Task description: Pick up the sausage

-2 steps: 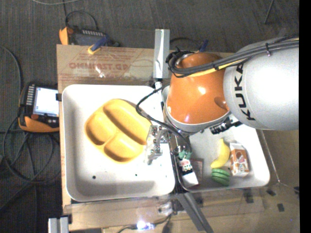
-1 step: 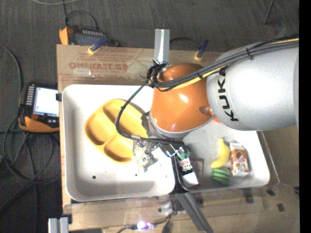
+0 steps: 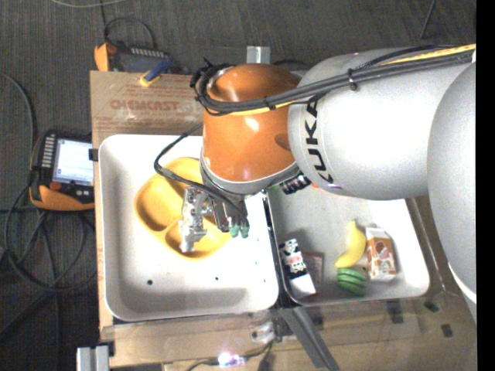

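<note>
Gripper low over the yellow dish in the left bin

The grey and orange arm (image 3: 255, 141) reaches across the left bin (image 3: 116, 284); its gripper (image 3: 190, 229) hangs just above, perhaps touching, the yellow dish (image 3: 155, 199); whether it is spread or closed cannot be told, and nothing is seen held in it; where the sausage lies cannot be told; the right bin (image 3: 414, 280) holds a black-and-white carton (image 3: 295, 265), a banana (image 3: 353, 246), a green piece (image 3: 353, 281) and a small orange box (image 3: 381, 255).

Glossy orange band (image 3: 249, 134), smooth white bins (image 3: 116, 284)
</note>
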Controlling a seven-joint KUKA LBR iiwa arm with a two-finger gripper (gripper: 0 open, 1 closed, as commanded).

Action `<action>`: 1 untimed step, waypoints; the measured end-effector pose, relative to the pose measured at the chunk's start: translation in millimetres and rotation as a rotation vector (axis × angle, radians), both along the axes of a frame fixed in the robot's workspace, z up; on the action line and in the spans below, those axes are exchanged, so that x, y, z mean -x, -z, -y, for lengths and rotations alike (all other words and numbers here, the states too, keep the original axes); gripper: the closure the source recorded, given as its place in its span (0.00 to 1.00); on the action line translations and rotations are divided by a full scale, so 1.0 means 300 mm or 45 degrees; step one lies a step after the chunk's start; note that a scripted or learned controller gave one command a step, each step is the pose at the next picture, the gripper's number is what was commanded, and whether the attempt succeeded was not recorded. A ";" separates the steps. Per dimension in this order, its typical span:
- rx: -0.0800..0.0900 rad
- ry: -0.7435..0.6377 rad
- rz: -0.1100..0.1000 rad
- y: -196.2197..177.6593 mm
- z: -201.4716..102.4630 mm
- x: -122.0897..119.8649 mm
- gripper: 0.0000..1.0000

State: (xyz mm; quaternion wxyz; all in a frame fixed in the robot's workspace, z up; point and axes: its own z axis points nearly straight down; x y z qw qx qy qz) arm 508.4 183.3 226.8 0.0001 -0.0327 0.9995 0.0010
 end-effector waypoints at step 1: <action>0.003 -0.250 -0.001 0.081 -0.100 -0.009 1.00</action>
